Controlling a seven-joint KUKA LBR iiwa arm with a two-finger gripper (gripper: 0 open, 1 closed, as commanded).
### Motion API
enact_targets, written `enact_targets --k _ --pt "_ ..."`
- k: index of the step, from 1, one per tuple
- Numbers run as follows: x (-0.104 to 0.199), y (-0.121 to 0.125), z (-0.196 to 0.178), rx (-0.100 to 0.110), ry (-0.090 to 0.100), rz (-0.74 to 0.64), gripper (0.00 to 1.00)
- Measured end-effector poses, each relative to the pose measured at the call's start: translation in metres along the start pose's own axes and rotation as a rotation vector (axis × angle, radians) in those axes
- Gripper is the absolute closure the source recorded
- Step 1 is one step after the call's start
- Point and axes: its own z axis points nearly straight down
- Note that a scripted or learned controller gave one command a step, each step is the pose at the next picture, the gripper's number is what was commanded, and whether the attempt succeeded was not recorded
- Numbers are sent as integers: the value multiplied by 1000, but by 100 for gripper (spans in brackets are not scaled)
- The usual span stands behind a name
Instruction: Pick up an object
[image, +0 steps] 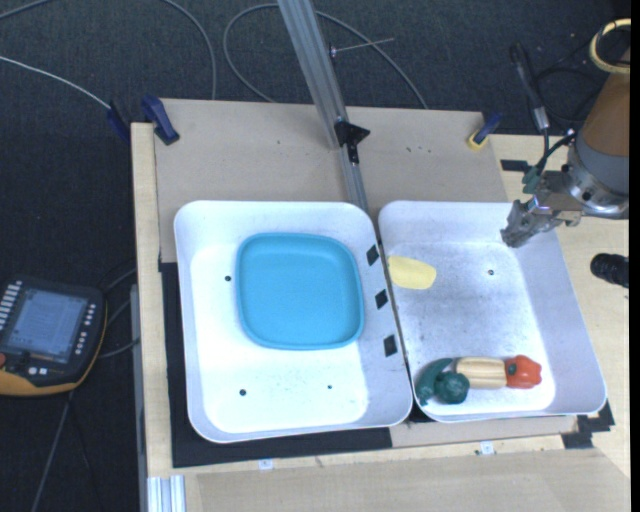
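The arm (610, 120) is cut off by the right and top edges, so most of it is unseen. The gripper (522, 228) is small and blurred; its opening cannot be judged. The handheld pendant (45, 335) is cropped by the left edge, and the dark object (612, 268) is cropped at the right

No readable text anywhere on the bench scene

The handheld control pendant (45, 335) lying on the floor left of the desk (260, 160) has a lit screen, but whatever it displays is too small and blurred to make out; the two white bins (200, 250), the blue tray (300, 290) and the objects in the right bin carry no legible labels, brands or numbers
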Motion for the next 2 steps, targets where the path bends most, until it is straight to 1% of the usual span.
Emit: enact_targets --k 1,2 --pt "56 -10 10 5 2 -4 100" --pt "100 -29 3 3 2 -4 100"
